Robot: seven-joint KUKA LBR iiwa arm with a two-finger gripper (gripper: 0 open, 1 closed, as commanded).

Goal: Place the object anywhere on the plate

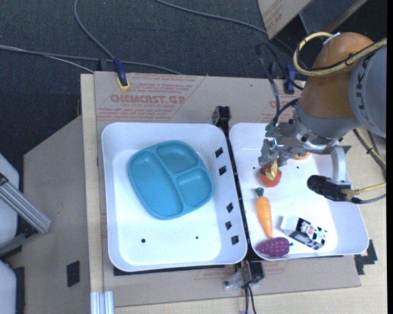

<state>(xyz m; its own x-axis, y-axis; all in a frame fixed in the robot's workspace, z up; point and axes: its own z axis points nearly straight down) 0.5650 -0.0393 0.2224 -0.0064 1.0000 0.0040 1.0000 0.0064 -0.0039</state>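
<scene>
Tomato-like red-orange object [271, 176]: lies in the right bin [344, 236], toward its far-left part, directly under the jaws [269, 160]. Jaws down at it, touching or nearly so; whether they stand apart or clamped, cannot tell. Nearer in the same bin: purple grapes [273, 247] at the near edge, black-and-white item [306, 232], carrot [264, 211]. Blue plate [171, 178] sits in the left bin [123, 245]. Far edge of the surface [147, 95] reads "CHEMCAST GP".

Dark carpet floor [49, 37] with loose cables [92, 30]. Cardboard-covered tabletop [166, 92], red lettering printed on it. Cardboard box [288, 12] at top right. Even lighting.
</scene>
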